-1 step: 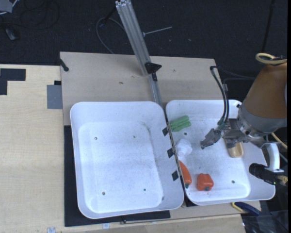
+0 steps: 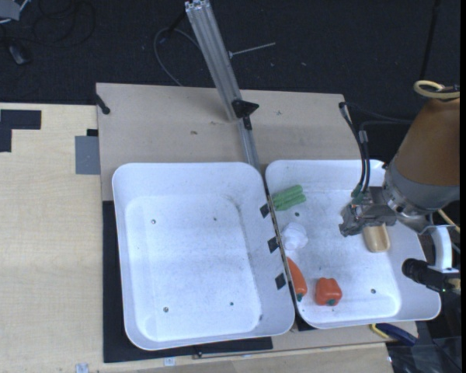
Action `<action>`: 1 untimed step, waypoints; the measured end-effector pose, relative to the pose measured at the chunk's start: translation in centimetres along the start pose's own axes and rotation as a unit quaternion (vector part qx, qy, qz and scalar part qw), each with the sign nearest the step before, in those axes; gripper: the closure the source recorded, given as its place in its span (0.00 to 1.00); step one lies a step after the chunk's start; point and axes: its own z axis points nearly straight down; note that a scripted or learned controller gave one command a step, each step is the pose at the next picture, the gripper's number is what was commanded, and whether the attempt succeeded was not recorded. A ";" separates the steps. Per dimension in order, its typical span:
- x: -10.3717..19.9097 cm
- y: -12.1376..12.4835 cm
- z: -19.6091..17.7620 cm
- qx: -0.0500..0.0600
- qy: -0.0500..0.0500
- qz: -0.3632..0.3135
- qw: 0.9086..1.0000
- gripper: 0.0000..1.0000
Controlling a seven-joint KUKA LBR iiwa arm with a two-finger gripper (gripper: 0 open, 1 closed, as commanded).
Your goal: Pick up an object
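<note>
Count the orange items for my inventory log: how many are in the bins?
2, both in the right bin: an orange piece against its left wall and an orange block near its front. The arm may hide others.

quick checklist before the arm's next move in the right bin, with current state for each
1. Gripper is over the right white bin: ok.
2. Something between the fingers: cannot tell.
3. Tan cylinder-shaped object lies right beside the gripper, within easy reach: ok.
4. Green ridged block, white crumpled piece and orange-red chunky object lie apart from the gripper: ok.
5. Long orange object hugs the bin wall, awkward to grasp: not ok.
</note>
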 end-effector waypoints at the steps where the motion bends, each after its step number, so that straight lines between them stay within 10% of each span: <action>1: 6.9 6.0 -4.3 -0.002 0.000 -0.003 1.000 1.00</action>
